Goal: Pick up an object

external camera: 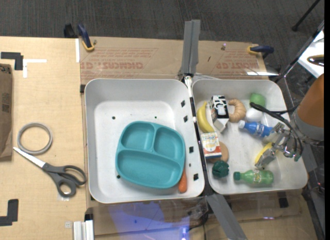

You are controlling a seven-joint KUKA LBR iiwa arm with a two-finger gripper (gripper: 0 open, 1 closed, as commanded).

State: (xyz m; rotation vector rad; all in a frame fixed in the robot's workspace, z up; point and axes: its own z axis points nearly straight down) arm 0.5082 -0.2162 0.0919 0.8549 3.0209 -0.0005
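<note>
Pincer low in right bin, at a small yellow piece; can't tell if it's clamped or released. Crowded bin: green bottle just below the pincer, blue-white bottle above-left, dark green lump, small carton, banana, tan ring-shaped thing, black-white item, green ball. Left bin: teal divided tray, an orange piece at its lower right. Tabletop: scissors, tape ring. Cardboard behind the bins has red print, upside down, unreadable.
</note>
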